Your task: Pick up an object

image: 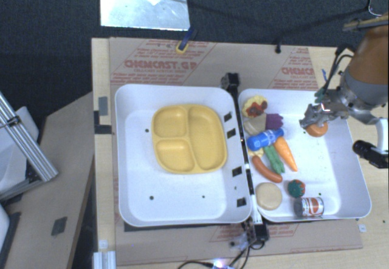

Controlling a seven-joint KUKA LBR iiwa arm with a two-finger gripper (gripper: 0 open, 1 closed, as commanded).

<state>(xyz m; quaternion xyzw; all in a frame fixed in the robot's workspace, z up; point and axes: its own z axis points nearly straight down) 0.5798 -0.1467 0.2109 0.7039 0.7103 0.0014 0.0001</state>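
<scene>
The right bin [346, 177] holds several toy foods along its left side: a blue bottle [264, 139], an orange carrot [285, 153], a red sausage [266, 169], a tan round bun [268, 195], a red and white can [310, 206], a purple piece [275, 121] and a pizza slice [255, 105]. A small orange round piece [317, 130] lies at the bin's upper right. My gripper [313, 117] hangs directly over that orange piece, touching or almost touching its top. Whether the piece is gripped is unclear.
A yellow divided plate [187, 138] sits in the left bin [134, 195]. A black-clipped ridge [240, 140] separates the two bins. A black part [372, 153] of the arm overhangs the right bin's right rim. A small red and green fruit [296, 187] lies by the can.
</scene>
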